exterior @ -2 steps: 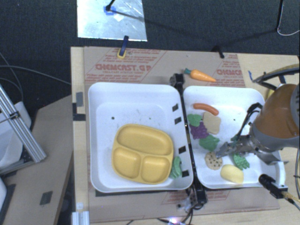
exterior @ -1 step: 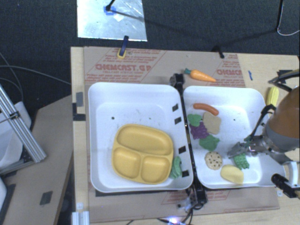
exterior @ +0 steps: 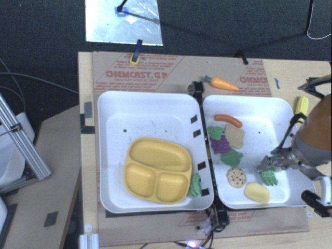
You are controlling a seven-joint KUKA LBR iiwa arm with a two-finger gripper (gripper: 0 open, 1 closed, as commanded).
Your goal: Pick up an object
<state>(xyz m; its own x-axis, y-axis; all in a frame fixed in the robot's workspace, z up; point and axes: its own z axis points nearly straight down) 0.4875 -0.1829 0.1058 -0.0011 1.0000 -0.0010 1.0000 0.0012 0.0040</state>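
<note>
My grey arm with its orange band (exterior: 317, 134) reaches in low from the right over the right white bin (exterior: 270, 108). My fingers (exterior: 268, 165) point left, their tips down just above a small green leafy toy (exterior: 269, 177) (whether they are parted or closed I cannot tell). A yellow lemon-shaped toy (exterior: 256, 192) lies near, beside a round speckled cookie (exterior: 236, 177).

Left white bin (exterior: 111, 139) contains a yellow three-compartment tray (exterior: 157, 169). A carrot (exterior: 221, 83) lies on the cardboard sheet (exterior: 155, 71) behind the bins. A foil-like sheet (exterior: 123, 14) sits beyond the bench.
</note>
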